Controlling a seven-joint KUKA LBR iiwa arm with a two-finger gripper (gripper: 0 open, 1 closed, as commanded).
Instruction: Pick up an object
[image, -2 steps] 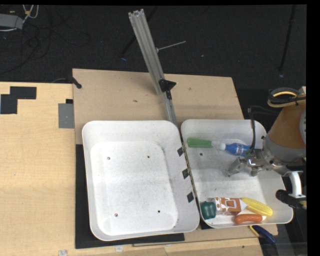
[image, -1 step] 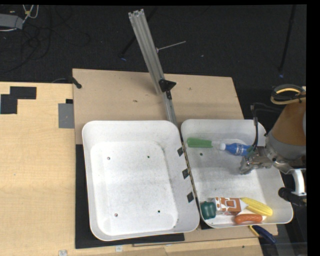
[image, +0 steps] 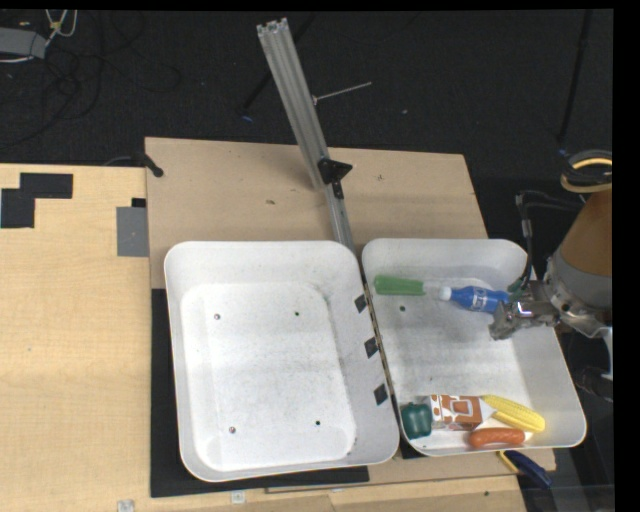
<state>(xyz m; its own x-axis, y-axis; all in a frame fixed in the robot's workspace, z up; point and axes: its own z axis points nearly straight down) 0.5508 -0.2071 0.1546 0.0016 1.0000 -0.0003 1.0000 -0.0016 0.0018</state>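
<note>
Dark floor and cables ring a tan surface carrying two white bins, with the claw low over the right bin's far side.

From where I stand the left bin sits beside the right bin, which holds a blue bottle touching or just beside the claw, a green block near the divider, and along the near wall a green cup, a carton, a corn cob and a sausage. Whether the claw is wide or narrow I cannot tell. My guess at the risk: the round bottle could roll or get nudged toward the wall, so the claw closes on nothing; the rim is close too and could catch it.
</note>
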